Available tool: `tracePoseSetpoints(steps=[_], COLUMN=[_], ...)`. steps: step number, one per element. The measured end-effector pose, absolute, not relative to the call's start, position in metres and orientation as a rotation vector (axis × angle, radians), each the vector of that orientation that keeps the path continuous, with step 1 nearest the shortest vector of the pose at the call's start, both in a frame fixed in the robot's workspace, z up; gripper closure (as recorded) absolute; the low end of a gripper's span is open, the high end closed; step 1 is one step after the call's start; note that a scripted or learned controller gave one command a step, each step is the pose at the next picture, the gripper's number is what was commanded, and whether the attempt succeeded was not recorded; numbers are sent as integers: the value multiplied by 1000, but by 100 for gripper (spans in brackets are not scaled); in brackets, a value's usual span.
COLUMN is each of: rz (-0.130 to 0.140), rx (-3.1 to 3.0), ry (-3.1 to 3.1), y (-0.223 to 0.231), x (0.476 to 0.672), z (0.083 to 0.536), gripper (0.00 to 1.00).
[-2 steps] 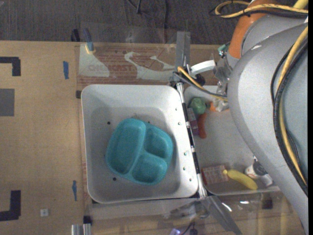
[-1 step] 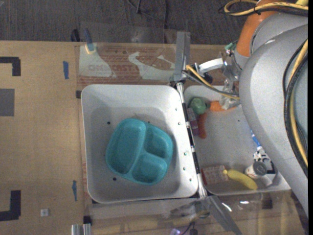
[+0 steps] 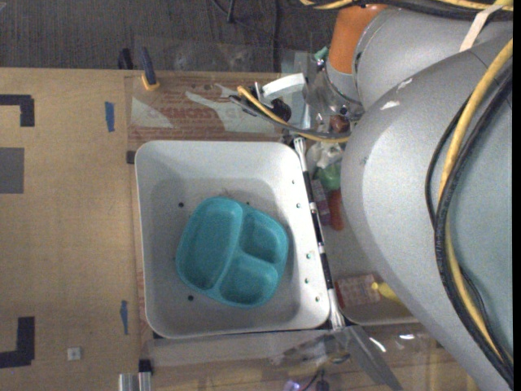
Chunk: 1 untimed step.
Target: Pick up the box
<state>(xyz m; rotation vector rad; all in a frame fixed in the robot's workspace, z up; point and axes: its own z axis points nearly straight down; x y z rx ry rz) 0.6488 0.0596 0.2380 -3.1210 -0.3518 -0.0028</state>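
1. We see the grey arm (image 3: 431, 194) filling the 3 o'clock side of the view, with its orange band (image 3: 358, 23) up at about 1 o'clock.
2. We cannot make out the hand behind the arm's bulk, so we cannot tell whether it is apart, together or clamped on anything.
3. The left white bin (image 3: 155, 169) sits at the centre of the view on the wooden tabletop (image 3: 65, 218).
4. In that bin lies a teal divided plate (image 3: 233, 252), with one long compartment and two smaller ones, resting a little toward 5 o'clock of the bin's middle and clear of its walls.
5. The right bin (image 3: 383, 314) is mostly covered by the arm; a strip of it shows at about 4 o'clock.
6. In that strip we see a small box (image 3: 356, 290) with reddish print, close to the divide between the bins, and just beside it at 3 o'clock a yellow object (image 3: 389, 292) we cannot identify.
7. Further up the strip, toward 2 o'clock, red and green items (image 3: 330, 187) lie against the divide, too hidden to name.
8. Blue tape marks (image 3: 109, 116) sit on the tabletop at 10 o'clock.
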Motion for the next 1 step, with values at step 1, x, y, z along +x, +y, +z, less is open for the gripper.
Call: tracePoseSetpoints(steps=[1], rz=[-3], rx=[-3117], ry=[-384], y=[189], x=[637], z=[267], gripper=[100])
